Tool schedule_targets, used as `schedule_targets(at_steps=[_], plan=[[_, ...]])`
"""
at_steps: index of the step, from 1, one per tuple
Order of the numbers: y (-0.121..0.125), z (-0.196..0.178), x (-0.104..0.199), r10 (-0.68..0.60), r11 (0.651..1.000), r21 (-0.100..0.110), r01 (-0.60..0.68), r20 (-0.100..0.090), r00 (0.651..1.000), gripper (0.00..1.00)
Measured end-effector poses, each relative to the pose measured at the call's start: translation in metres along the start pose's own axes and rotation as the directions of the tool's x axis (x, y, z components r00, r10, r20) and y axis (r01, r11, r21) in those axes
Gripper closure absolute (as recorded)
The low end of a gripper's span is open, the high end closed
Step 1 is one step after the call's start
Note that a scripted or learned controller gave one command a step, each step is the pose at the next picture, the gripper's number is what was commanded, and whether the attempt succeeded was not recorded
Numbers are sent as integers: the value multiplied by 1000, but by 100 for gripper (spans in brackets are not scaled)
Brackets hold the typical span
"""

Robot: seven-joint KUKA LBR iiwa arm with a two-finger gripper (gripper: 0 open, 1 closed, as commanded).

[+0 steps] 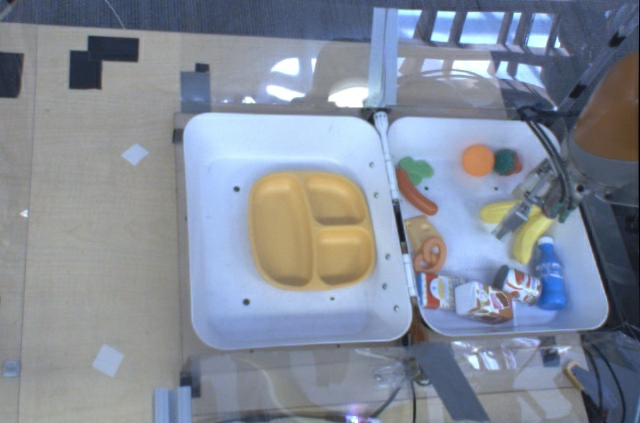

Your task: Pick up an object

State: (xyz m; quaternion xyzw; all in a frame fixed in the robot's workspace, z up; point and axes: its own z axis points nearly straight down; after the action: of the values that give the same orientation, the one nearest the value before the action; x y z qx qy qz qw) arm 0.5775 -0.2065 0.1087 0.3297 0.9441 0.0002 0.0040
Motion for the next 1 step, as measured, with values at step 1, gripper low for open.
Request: schedule_targets(at_steps=[1], plan=[[39,18,-44,475,880,-1,-475,0,880,0]])
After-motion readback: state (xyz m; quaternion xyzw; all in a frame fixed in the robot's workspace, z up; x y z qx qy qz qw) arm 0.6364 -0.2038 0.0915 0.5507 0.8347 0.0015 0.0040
